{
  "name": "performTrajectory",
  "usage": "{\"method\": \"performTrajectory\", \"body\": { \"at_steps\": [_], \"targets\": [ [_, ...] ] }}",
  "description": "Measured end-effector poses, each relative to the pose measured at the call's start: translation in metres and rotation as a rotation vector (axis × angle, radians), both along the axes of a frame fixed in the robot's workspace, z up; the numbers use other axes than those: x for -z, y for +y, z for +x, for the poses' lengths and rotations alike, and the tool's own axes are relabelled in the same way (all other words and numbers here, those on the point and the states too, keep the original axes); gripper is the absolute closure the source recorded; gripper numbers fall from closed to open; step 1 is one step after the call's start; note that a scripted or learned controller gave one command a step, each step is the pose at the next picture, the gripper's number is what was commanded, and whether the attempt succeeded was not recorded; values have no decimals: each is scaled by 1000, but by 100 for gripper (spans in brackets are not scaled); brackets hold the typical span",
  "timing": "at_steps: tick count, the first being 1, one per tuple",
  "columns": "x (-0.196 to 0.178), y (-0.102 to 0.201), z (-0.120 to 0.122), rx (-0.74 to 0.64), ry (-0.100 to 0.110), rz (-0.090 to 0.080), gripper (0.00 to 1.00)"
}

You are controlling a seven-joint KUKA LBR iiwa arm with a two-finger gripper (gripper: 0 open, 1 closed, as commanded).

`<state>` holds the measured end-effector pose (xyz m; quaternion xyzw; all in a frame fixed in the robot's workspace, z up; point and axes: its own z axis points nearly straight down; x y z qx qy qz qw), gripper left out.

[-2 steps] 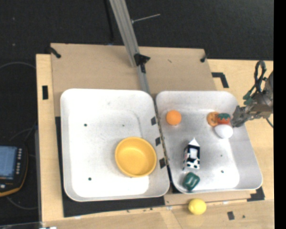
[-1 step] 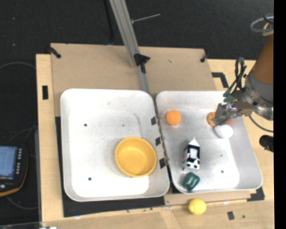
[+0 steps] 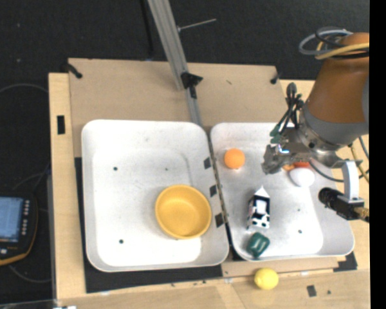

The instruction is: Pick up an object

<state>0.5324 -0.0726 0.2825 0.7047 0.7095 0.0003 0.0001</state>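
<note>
you've got the arm [image 3: 338, 102] coming in from the right, hanging over the upper right part of the right bin [image 3: 328, 243]. pincer [image 3: 275, 161] sits at the arm's lower left end, above the bin floor between the orange ball [image 3: 234, 159] and a white egg-shaped object [image 3: 302, 176]. can't tell whether the pincer is released or clenched: it's dark and small at this angle. nothing visible between its tips, so don't count anything as grasped.

right bin contents, for your pick target: orange ball near the top left, close to the divider, just left of the pincer. white egg-shaped object just right of and below the pincer, with a bit of red at its top edge, partly under the arm. black and white carton with a cow pattern [image 3: 259, 211] near the bin's middle, lying with its peaked end pointing up the view. dark green object [image 3: 258, 244] just below the carton, near the bin's front edge.

left bin [image 3: 109, 147] holds a yellow bowl [image 3: 183, 211], upright, lower right area near the divider.

yellow lemon-like ball [image 3: 266, 279] lies outside the bins on the table [image 3: 122, 89], in front of the right bin.
</note>
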Motion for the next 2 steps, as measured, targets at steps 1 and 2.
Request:
{"method": "performTrajectory", "body": {
  "at_steps": [1,2],
  "targets": [
    [-1,53,9,0,-1,0,100],
    [19,108,7,0,2,0,100]
  ]
}}
